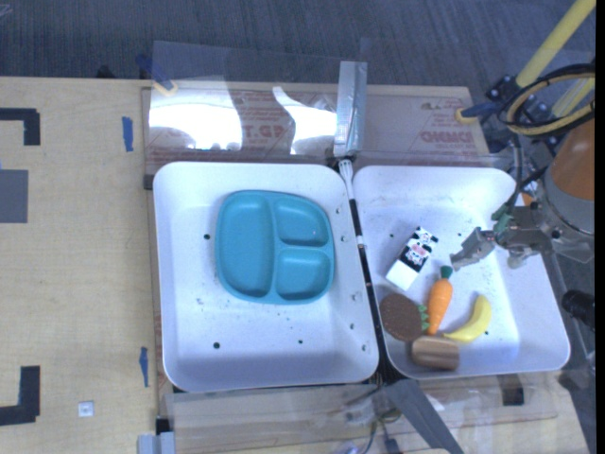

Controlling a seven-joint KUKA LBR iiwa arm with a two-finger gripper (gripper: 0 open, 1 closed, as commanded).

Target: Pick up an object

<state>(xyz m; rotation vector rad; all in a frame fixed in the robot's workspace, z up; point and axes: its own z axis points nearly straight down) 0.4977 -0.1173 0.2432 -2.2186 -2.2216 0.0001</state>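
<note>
While my gripper [470,250] hangs in the right bin [544,353], whether clenched or released I cannot tell, the carrot [440,299] lies just left and nearer, long axis near-to-far

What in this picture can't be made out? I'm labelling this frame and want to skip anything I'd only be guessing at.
- Gripper, camera view: small and blurred over the right bin; the state of its grip can't be read.
- Arm: cut off by the right edge.
- Brown disc: its right side is hidden under the carrot.
- Black-and-white carton: print too small to read.
- Cardboard lettering behind the bins: glare washes out part of it.
</note>
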